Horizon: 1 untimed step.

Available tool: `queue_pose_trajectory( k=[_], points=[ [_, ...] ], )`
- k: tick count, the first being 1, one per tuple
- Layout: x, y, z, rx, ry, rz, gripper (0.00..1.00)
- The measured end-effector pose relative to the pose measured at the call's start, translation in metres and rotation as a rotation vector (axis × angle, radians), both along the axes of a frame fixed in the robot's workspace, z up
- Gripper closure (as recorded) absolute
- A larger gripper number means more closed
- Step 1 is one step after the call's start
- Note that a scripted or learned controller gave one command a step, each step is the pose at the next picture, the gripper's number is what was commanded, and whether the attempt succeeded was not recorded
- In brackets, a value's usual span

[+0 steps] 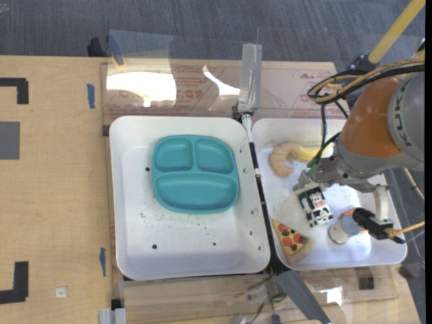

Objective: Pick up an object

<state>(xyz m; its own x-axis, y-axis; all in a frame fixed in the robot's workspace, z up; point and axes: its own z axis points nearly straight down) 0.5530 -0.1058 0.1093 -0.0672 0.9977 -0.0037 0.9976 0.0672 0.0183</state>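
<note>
Left bin [128, 201]: one teal tray [196, 173] lying flat, three compartments, nothing in them. Right bin [388, 252]: four items for picking — one croissant [285, 158], one banana [312, 152] tucked behind it, one pizza slice [292, 239], one round piece [343, 229]. The pincer [316, 204] hovers low among them; open or closed, I can't tell.

A teal divided plate [196, 173] lies in the left white bin [128, 235]. Blue tape strips [90, 94] mark the cardboard-covered bench [47, 201] to the left. A clear plastic sheet [175, 79] stands behind the bins.
</note>
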Motion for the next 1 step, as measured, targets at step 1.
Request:
queue_pose_trajectory(
  k=[1],
  points=[
    [0.0511,0.064,0.077,0.0,0.013,0.222,1.0]
  ],
)
